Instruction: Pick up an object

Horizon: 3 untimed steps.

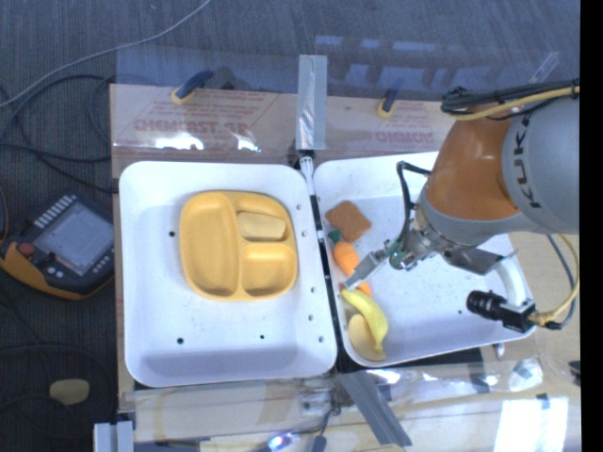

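Observation:
In the right bin [443,342] lie a brown square piece of toast [349,218], an orange carrot [346,254], a small orange piece [364,290] and a yellow banana [368,321]. My gripper [366,266] hangs low over the left part of this bin, reaching in from the right. Its tip sits just right of the carrot and above the banana. Nothing shows as held in it. The grey and orange arm [490,182] covers the bin's right half.
The left bin [151,328] holds a yellow divided tray [237,243]. A metal divider post [312,102] stands between the bins at the back. A teach pendant [58,245] and cables lie on the floor to the left.

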Available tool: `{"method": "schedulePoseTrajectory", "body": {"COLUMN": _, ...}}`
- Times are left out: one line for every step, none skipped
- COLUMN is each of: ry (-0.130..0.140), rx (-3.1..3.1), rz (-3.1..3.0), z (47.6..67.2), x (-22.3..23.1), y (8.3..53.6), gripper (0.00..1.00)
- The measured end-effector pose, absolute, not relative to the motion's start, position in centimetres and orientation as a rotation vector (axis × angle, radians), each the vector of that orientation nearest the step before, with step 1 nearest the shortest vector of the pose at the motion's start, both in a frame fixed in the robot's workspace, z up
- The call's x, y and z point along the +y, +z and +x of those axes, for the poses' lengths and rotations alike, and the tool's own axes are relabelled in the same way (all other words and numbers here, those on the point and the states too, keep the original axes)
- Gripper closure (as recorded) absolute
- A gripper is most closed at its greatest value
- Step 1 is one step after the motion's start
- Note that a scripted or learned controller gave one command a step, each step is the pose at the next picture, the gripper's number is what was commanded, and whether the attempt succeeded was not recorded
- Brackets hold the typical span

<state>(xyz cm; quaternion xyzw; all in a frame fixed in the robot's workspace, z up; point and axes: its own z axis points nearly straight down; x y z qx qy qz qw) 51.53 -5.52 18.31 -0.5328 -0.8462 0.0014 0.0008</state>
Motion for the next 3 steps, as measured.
{"method": "schedulePoseTrajectory", "body": {"ry": 0.005, "rx": -2.757, "rz": -1.505, "z": 60.3, "x": -4.2, "y": 18.3, "gripper": 0.00}}
{"method": "schedulePoseTrajectory", "body": {"ry": 0.003, "rx": -2.933, "rz": -1.127, "z": 55.6, "x": -4.6, "y": 18.4, "gripper": 0.00}}
{"method": "schedulePoseTrajectory", "body": {"ry": 0.002, "rx": -3.022, "rz": -0.861, "z": 54.1, "x": -5.2, "y": 18.4, "gripper": 0.00}}
